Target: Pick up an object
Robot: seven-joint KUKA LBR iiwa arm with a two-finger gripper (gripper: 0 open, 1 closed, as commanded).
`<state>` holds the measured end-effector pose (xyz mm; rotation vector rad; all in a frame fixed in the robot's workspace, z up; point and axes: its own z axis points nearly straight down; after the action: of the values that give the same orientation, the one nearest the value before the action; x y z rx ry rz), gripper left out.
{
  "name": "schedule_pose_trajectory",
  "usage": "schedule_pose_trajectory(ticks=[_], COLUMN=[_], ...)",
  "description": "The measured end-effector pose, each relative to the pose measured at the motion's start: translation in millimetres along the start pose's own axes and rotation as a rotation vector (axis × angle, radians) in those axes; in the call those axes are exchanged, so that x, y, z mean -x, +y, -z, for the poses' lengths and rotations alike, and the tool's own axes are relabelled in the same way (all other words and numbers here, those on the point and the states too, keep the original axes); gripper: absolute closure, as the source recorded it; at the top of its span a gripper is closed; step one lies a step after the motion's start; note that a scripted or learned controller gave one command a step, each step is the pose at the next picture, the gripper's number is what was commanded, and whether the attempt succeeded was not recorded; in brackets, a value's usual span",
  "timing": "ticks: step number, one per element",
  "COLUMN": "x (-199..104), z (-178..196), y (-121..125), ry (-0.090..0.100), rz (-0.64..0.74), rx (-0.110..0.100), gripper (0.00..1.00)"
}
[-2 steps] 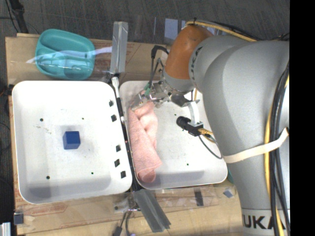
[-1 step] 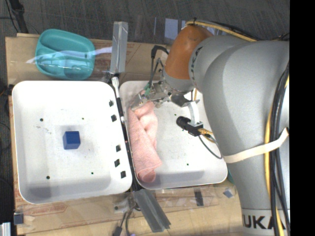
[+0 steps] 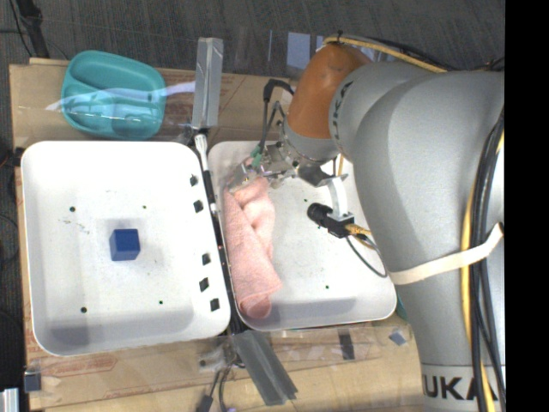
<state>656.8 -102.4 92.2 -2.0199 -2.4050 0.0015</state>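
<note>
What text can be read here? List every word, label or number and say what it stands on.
"UKA": cut-off white letters on the grey robot arm, low on its base at the picture's bottom right.
No readable text on the small blue cube, pink folded cloth or teal plastic container.

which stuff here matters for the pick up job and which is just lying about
For the job:
- pink cloth in the right bin
- pincer at the cloth's top end
- blue block in the left bin, another thing to pick

Lying about:
- teal tub behind the left bin
</note>
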Motion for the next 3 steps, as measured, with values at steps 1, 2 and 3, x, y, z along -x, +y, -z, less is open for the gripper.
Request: schedule_pose_trajectory(ticks=[1,2,3], x=[0.0,0.0,0.0], z=[0.0,0.0,0.0], y=[0.0,0.0,0.0], ry=[0.0,0.0,0.0], rz=[0.0,0.0,0.0], rx=[0.0,0.0,0.0], gripper=[0.0,0.0,0.0])
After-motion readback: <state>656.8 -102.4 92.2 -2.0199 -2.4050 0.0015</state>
